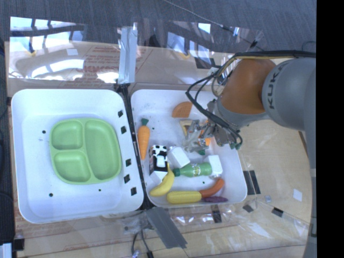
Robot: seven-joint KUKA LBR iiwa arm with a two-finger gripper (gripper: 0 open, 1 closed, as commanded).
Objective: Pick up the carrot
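Note:
The carrot [143, 137], orange with a green top, lies lengthwise along the left wall of the right bin [236, 168], its green end pointing to the back. My gripper [195, 135] hangs low over the middle of that bin, to the right of the carrot and clearly apart from it. The orange-banded wrist [244, 87] and its cables cover the gripper's upper part. Nothing I can make out is held in the gripper.
The right bin also holds an orange slice [183, 109], a black-and-white cube [158, 157], a white block [178, 156], a green bottle [196, 170], a banana [164, 184], a yellow piece [184, 197] and a red pepper [213, 187]. A green divided plate [86, 149] sits in the left bin.

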